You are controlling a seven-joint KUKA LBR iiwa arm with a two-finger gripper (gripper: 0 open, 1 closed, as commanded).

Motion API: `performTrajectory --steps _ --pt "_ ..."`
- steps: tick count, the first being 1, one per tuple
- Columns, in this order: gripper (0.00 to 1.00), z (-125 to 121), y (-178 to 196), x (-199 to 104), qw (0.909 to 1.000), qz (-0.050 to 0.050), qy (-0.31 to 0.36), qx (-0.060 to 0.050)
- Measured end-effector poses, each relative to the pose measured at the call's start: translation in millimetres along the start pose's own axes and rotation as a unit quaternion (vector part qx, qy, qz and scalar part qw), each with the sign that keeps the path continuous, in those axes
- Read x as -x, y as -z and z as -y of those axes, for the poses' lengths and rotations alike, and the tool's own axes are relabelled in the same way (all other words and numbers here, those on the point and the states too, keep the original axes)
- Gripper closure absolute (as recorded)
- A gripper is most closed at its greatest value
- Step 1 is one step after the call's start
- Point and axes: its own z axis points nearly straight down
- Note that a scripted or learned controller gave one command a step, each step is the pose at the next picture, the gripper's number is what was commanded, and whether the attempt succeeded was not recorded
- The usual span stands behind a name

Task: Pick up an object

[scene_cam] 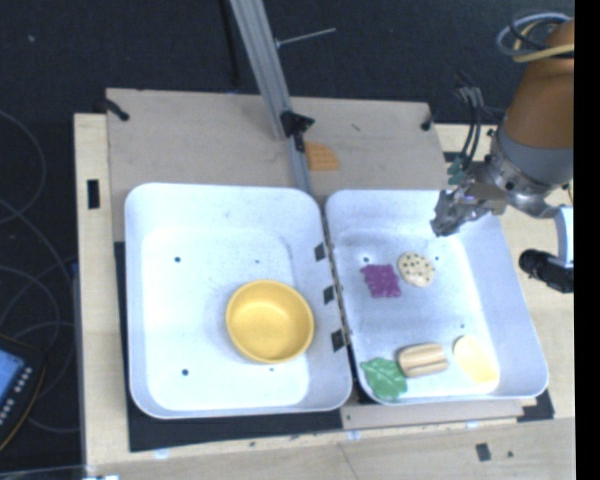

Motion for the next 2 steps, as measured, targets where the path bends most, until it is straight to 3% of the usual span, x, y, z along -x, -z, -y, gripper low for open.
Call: performTrajectory --steps 2 --pt "1.0 -29 6 -103 1.0 0.0 0.0 0.001"
